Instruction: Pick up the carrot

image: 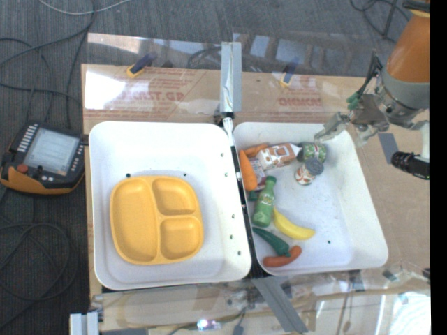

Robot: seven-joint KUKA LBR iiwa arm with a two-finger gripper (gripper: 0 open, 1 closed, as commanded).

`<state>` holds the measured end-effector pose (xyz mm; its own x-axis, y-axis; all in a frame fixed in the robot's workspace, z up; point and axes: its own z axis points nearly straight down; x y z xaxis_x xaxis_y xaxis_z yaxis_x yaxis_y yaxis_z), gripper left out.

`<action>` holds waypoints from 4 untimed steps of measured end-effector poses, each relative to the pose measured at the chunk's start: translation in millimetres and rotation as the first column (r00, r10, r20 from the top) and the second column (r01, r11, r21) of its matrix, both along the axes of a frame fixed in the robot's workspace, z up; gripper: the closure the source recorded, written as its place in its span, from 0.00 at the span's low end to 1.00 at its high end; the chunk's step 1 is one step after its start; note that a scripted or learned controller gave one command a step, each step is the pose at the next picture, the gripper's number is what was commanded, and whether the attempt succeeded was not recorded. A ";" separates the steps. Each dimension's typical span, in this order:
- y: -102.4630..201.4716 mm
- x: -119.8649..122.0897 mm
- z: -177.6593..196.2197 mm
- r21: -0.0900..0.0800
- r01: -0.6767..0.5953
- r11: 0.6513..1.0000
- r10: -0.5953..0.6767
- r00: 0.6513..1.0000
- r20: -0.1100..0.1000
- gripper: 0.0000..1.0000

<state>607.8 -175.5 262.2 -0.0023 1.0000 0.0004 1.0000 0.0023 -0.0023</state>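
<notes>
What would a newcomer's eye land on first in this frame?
Probably the yellow divided plate, alone in the left bin. Next, the clutter of toy food along the right bin's left side: the carrot against the dividing wall, a green bottle and a banana nearby. The end effector hangs over that bin's far right corner, away from the carrot.

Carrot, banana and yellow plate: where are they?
carrot [246, 172], camera view, middle of its orange body by the right bin's left wall.
banana [291, 227], camera view, middle of its curve.
yellow plate [119, 222], camera view, left rim.
</notes>
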 end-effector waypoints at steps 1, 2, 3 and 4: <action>67.6 10.5 -96.8 0.001 -0.131 0.991 0.131 0.991 -0.001 0.00; 67.6 10.6 -96.5 0.001 -0.131 0.991 0.131 0.991 -0.001 0.00; 68.7 10.8 -88.3 0.002 -0.133 0.991 0.133 0.991 -0.002 1.00; 102.3 -59.3 -59.5 0.001 0.118 0.993 -0.118 0.993 -0.002 1.00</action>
<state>548.6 -73.2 202.7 0.1155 0.9933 0.0011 0.9933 -0.1155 -0.0046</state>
